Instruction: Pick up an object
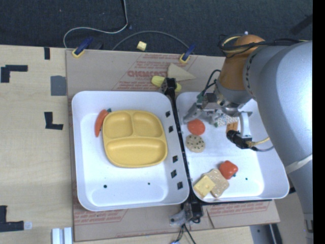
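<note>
We see the end effector [210, 111] low in the right bin [269, 179], near its back rim. Orange-red ball [196, 127] sits just below-left, cookie [195, 144] beyond it; red piece [228, 169] & yellow block [204, 186] well below. Bare bin floor lies betw. them. Grip state: cannot tell.
</note>
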`<state>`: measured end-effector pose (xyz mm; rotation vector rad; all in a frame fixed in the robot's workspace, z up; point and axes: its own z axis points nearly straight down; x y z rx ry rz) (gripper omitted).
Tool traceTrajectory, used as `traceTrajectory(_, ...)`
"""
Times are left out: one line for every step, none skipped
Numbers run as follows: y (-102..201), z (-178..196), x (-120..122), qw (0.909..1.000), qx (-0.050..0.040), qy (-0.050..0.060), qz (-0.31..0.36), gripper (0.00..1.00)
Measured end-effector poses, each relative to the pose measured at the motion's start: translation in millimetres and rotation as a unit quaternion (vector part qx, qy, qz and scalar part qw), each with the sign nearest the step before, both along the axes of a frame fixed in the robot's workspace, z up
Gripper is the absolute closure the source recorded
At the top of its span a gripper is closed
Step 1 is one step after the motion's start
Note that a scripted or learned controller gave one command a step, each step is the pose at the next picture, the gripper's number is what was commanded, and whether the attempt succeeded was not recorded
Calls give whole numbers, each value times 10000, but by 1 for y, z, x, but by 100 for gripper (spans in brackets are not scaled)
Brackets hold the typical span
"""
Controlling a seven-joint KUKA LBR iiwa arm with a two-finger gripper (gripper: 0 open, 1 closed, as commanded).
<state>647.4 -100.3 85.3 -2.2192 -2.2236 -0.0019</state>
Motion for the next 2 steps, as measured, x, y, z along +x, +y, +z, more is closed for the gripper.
traceTrajectory(5,0,-19,10000,-18,-10,-9,0)
traceTrajectory(5,11,-19,10000,-17,-7,-5,100)
